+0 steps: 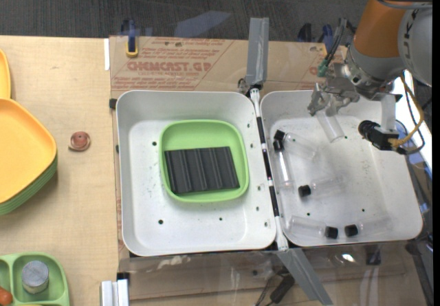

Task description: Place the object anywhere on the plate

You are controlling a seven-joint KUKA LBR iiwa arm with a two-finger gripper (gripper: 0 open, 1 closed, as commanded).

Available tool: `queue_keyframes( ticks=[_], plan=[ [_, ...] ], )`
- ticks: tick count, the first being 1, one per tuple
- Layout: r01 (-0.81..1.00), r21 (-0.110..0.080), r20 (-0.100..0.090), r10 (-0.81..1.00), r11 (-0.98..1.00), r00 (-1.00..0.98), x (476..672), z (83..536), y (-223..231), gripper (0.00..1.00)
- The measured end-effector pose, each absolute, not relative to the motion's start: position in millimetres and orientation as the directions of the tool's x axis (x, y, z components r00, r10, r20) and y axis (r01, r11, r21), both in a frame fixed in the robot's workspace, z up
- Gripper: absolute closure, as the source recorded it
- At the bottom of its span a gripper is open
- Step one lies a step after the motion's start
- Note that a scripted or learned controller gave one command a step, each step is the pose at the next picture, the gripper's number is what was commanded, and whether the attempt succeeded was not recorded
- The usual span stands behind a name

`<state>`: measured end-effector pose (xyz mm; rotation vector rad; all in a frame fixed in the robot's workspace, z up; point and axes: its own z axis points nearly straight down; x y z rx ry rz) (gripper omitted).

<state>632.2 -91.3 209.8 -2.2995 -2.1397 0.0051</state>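
A dark grey ribbed rectangular object (pixel 201 169) lies flat in the middle of the green plate (pixel 171 141), which rests in the left white bin (pixel 137 160). My gripper (pixel 327 109) hangs over the far part of the right bin (pixel 399 208), well to the right of the plate and apart from the object. It is open and there is nothing between its fingers.
The right bin holds a clear tube (pixel 282 160) along its left wall and small black pieces (pixel 304 190) (pixel 342 231). A black cable end (pixel 375 134) hangs beside the wrist. Yellow plates (pixel 20 153), a small red knob (pixel 80 139) and a green tray (pixel 34 277) sit on the bench at left.
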Motion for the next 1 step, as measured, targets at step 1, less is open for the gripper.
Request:
queue_keyframes(
  ticks=[1],
  plan=[
    [0.998, -0.003, 0.000, 0.998, 0.063, -0.063, 613.5, 190.9, -54.4, 1.00]
  ],
)
